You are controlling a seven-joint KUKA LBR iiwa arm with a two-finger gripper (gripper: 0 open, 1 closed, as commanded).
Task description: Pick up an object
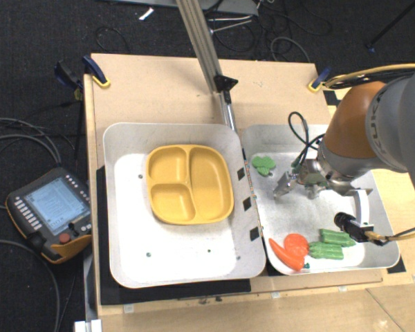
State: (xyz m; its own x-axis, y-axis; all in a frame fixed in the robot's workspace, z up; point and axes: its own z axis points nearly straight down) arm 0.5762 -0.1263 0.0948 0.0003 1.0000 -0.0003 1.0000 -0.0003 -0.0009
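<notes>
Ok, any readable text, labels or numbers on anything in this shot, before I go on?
None can be read.
Teach pendant on the floor: its screen is lit, but the content is too small and blurred.
Yellow divided plate, white bins and arm: no markings visible.

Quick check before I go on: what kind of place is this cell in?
Probably a robotics lab: a teach pendant lies on the dark floor among loose cables, the wooden bench is clamped at its corners, and toy vegetables fill the right bin.
</notes>
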